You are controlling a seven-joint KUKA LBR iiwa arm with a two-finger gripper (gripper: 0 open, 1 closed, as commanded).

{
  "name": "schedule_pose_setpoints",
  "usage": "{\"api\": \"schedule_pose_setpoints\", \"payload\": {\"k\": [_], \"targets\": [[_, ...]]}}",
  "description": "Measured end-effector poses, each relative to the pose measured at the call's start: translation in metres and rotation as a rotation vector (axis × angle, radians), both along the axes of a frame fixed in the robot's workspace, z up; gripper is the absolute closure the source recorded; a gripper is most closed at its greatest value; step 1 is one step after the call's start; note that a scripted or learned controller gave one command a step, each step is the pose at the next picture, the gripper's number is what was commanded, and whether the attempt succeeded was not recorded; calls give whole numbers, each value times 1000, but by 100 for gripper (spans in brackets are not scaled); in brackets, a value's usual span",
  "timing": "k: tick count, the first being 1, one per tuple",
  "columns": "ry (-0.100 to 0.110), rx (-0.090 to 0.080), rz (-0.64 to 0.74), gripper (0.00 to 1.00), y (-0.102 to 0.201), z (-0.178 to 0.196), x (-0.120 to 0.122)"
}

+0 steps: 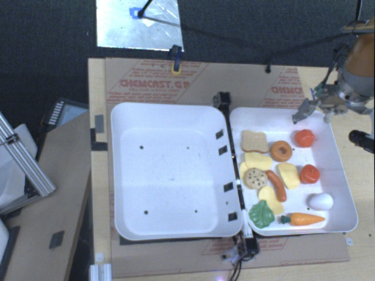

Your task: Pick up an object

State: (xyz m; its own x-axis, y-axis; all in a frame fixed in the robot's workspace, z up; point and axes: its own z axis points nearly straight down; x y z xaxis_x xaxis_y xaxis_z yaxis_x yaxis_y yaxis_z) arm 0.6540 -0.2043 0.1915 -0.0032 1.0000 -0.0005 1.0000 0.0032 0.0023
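Note:
The right white bin (341, 187) holds several toy foods: a bread slice (254, 140), a donut (281, 151), two red tomatoes (304, 137) (309, 173), a cookie (255, 178), a sausage (276, 185), a white egg (320, 201), a carrot (302, 219) and a green vegetable (262, 213). My gripper (312, 116) hangs over the bin's far right corner, just above and behind the upper tomato. It stands open, with nothing between its fingers.
The left white bin (117, 157) sits beside the right one, joined by a black hinge strip (229, 168). A cardboard sheet (193, 78) lies under both bins. A metal rail (23, 163) stands at the far left.

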Motion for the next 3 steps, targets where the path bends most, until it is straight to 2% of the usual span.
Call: {"api": "schedule_pose_setpoints", "payload": {"k": [1,2,3], "targets": [[14,5,-2,0,24,-89,-76],[3,2,3,0,86,-108,-122],[-6,1,6,0,116,-106,-43]]}}
